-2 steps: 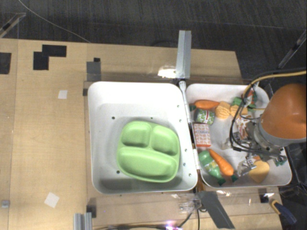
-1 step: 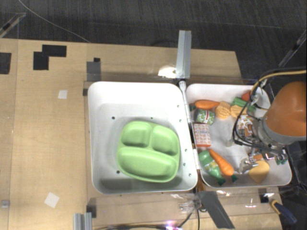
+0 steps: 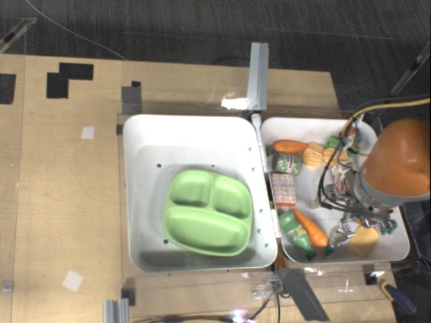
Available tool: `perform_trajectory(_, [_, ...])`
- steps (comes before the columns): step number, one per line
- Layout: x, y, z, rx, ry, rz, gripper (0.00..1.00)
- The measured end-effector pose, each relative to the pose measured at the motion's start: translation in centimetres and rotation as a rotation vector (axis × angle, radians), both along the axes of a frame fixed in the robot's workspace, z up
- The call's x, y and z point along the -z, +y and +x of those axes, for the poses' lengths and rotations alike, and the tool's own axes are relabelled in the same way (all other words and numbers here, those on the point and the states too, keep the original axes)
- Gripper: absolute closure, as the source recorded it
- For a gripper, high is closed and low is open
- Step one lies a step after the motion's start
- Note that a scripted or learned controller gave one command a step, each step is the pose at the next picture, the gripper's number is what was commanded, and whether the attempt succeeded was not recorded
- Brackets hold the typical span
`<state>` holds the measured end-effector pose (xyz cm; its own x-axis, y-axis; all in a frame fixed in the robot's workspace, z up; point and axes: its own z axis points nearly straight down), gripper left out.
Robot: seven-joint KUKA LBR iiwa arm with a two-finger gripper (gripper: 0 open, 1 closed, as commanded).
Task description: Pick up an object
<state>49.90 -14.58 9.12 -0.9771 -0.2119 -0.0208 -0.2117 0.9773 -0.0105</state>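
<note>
Below, we see the grey arm's two-finger gripper [image 3: 347,233] low in the right white bin [image 3: 403,251], finger state indiscernible, between an orange toy carrot [image 3: 311,227] and a yellow block [image 3: 364,241].

A wooden table [image 3: 60,200] carried two shallow white bins side by side. The left bin [image 3: 145,147] held a green divided plate [image 3: 209,212] with three compartments, lying toward the bin's 5 o'clock corner. A grey metal post [image 3: 258,76] stood at 12 o'clock of the seam between the bins. Black patches [image 3: 67,78] marked the table at its 10 o'clock area, and two small pale squares [image 3: 73,280] lay on the wood, possibly tape. Dark carpet [image 3: 168,12] ran beyond the table's far edge.
</note>
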Motion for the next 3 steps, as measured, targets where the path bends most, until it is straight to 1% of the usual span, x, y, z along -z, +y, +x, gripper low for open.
perform_trajectory(1, [0.0, -1.4, 0.0, 0.011, 0.003, 0.004, 0.0])
perform_trajectory(2, [0.0, -1.3, -0.1, 0.002, 0.0, 0.001, 0.0])
perform_trajectory(3, [0.0, 1.6, 0.2, -0.155, 0.0, -0.004, 0.0])
